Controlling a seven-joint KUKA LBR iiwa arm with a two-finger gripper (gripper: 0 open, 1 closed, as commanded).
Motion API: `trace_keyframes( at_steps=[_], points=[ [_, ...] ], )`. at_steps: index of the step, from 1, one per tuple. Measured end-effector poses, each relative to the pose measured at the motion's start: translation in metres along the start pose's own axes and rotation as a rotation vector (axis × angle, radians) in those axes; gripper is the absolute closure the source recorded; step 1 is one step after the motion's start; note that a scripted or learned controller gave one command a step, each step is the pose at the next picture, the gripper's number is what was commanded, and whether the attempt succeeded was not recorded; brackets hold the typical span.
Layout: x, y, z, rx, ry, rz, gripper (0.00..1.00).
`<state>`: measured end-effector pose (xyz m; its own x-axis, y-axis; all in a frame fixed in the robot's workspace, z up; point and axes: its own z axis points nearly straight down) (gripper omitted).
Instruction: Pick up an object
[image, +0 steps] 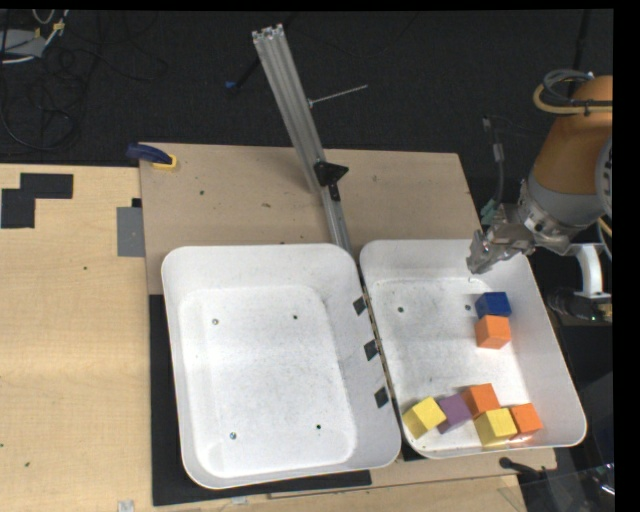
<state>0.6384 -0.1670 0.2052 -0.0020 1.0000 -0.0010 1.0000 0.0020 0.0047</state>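
Pale wood bench (70, 330) carries two white bins; I see the right bin (430, 330) holding every block. My gripper (482, 258) hovers at its one-o'clock corner, jaw state I cannot tell. A blue block (493, 304) touches an orange block (492, 331) just below it. More blocks (472, 412) cluster at five o'clock.

You have a pale wooden bench (70, 330) filling the left and middle, with a browner board (300, 195) laid over its rear part. Dark cut-outs (35, 195) mark the bench far left of the claw (487, 255). A metal rail (300, 120) slants up to the claw's upper left. Behind lies a dark floor (150, 70) with loose cables (35, 40). A black mat (160, 400) edges the bench's front.
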Motion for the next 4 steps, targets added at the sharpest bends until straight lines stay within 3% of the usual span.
trace_keyframes(
  at_steps=[1, 4],
  points=[
    [0.0, 0.0, -0.007, 0.005, 0.001, -0.002, 1.0],
    [0.136, -0.078, 0.001, 0.011, 0.004, -0.002, 1.0]
  ],
)
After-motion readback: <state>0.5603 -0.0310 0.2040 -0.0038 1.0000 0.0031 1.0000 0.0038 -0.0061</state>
